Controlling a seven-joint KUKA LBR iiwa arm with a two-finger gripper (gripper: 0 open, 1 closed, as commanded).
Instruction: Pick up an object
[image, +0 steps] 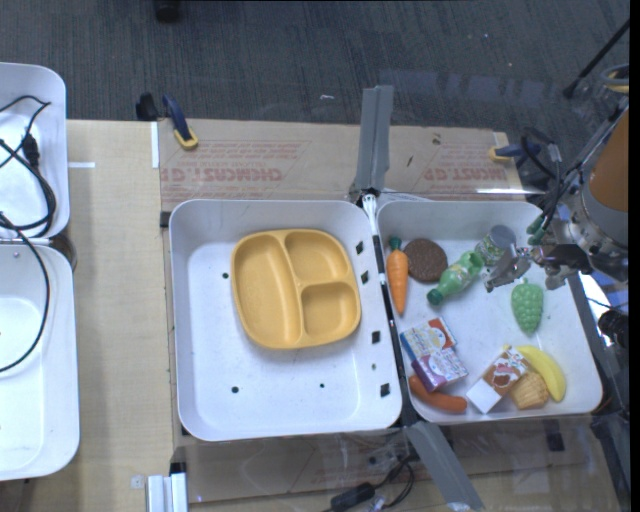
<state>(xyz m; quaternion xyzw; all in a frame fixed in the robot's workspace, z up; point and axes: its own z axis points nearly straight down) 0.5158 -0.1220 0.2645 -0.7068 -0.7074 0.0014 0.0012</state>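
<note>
A yellow divided plate (296, 287) sits in a white bin (190, 330); orange carrot (398, 279), green grapes (528, 306), yellow banana (546, 370).

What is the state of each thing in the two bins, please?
plate: upright, nothing on it, left bin
carrot: lying flat
bottle: on its side
grapes: lying loose
banana: lying flat
gripper: low in the right bin, beside the bottle
</note>
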